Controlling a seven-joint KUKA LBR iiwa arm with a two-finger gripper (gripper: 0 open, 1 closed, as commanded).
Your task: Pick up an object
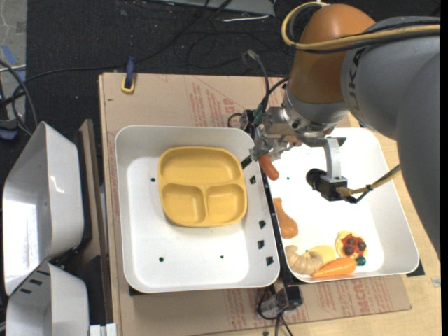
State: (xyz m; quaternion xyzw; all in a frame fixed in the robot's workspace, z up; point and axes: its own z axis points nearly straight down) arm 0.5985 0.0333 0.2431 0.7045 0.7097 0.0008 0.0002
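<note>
I am looking at the big grey arm (399, 68) reaching in over the right bin (371, 166). The left bin (140, 243) is holding a yellow plate with three parts (203, 186). The gripper (268, 148) is hanging over the wall between the two bins. I am not able to tell if it is wide or narrow. A small orange-red toy sausage (270, 168) is sitting right under it, just inside the right bin. Lower down, an orange toy drumstick (285, 218) is lying near a toy carrot (336, 267) and a little berry tart (351, 244).
</note>
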